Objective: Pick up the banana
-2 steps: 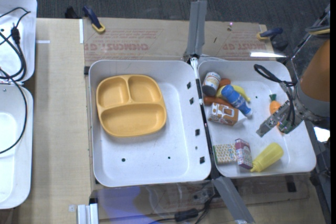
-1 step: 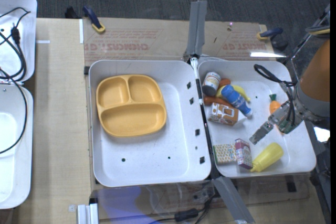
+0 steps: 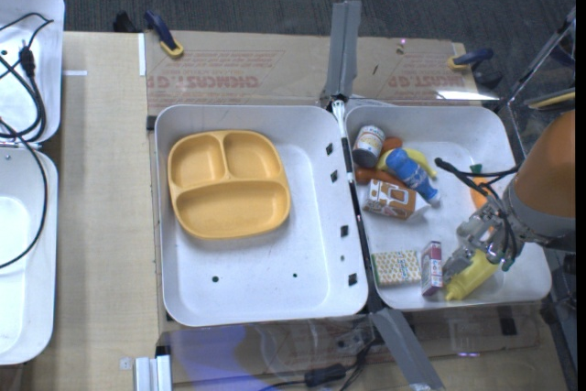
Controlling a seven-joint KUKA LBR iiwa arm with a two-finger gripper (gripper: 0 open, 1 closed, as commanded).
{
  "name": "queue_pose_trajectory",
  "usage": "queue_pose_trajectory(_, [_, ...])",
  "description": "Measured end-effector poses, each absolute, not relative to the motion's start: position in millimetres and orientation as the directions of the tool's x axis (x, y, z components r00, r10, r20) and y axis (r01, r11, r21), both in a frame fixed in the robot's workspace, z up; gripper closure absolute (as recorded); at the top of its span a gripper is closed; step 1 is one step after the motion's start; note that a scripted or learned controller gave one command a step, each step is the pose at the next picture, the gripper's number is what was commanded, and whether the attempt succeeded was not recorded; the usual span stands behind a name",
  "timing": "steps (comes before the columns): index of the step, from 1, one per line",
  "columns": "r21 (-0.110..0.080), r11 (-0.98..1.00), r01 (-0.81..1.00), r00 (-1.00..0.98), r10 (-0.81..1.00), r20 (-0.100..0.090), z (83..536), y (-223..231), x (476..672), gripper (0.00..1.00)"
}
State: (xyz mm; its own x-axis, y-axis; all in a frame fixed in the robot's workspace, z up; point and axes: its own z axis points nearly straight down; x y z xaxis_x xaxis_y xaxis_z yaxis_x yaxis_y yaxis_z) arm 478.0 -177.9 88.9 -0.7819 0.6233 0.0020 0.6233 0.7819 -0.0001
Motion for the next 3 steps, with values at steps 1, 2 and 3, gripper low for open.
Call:
queue_pose_trajectory(1, [0.0, 0.861, 0.508, -0.861, 0.508, 0.0, 89.0, -207.1, 529.2, 0.0])
queue_pose_trajectory(2, [0.006, 0.971, 0.237, -0.971, 0.237, -0.026, 111.2, -213.4, 488.2, 0.0])
queue_pose_trajectory(3, [0.008, 0.985, 0.17, -0.985, 0.17, -0.035, 99.2, -213.9, 492.7, 0.0])
